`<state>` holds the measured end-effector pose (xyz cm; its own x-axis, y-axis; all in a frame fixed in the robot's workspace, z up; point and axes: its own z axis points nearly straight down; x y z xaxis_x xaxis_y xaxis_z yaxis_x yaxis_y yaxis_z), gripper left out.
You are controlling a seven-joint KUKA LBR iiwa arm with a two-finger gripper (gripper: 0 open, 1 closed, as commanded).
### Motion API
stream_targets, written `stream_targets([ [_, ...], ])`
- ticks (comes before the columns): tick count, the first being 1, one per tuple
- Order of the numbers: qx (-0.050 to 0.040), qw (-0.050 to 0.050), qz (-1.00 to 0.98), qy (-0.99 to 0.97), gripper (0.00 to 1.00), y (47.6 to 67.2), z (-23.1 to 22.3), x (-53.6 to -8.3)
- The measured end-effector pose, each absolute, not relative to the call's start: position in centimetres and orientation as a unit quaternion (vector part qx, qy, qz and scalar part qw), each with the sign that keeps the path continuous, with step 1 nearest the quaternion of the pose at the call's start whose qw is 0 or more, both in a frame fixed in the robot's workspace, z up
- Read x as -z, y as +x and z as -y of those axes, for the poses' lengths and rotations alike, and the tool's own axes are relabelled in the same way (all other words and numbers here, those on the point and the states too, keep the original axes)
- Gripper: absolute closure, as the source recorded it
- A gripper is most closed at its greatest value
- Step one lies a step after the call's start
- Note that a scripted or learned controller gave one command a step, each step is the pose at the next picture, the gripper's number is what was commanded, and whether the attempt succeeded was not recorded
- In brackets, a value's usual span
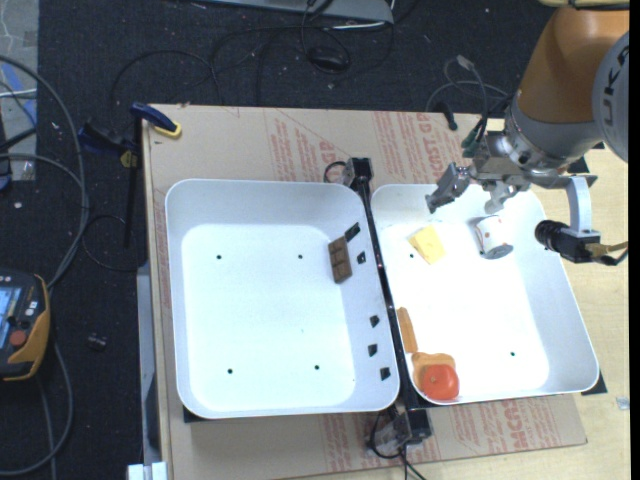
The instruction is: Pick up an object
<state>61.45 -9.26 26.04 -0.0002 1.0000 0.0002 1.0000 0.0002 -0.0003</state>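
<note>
My gripper [470,196] hangs over the back of the right bin [560,298], open, with nothing between its fingers. Just below it in that bin lie a yellow block [428,244] and a small white cylinder [490,236], both apart from the fingers. At the bin's front left corner rests a red and orange toy [437,376] with an orange handle [407,330]. A brown block [341,260] leans at the right wall of the left bin [200,298].
The two bins meet at a black divider [375,268] with clips. The bench board [250,138] surrounds them. A blue and yellow clamp [155,120] sits at the board's back left corner, and cables lie on the floor behind.
</note>
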Motion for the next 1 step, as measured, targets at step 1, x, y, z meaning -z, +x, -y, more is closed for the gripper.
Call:
stream_targets([
  [1, -0.0018, 0.002, 0.707, -0.707, 0.00, 60.64, 9.46, -20.06],
])
